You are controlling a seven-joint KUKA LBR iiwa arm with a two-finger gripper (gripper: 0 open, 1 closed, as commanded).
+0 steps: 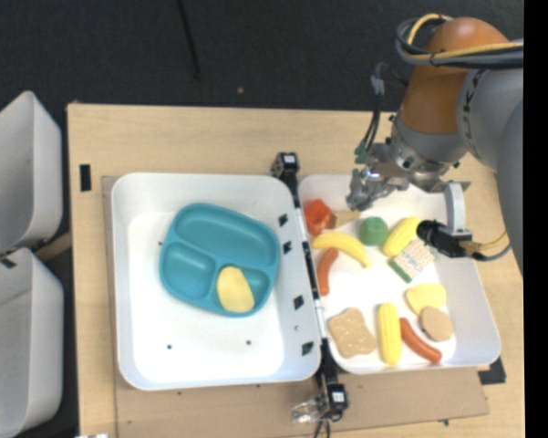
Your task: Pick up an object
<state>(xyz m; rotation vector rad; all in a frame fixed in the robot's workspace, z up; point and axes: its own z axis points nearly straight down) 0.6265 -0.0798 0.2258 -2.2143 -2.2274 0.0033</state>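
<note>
Pick not made yet; I am hovering over the right bin point(481, 318).
I cannot tell how the pincer point(363, 190) is set; the green piece point(374, 230) is lying just below it, 1 candidate, ungrasped.

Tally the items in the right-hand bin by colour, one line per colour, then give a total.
Yellow: 4, banana, lemon, corn, cheese
Red/orange: 3, pepper, chilli, sausage
Green: 1, lime
Tan: 2, bread, cookie
White: 1, packet
Total: 11
</note>
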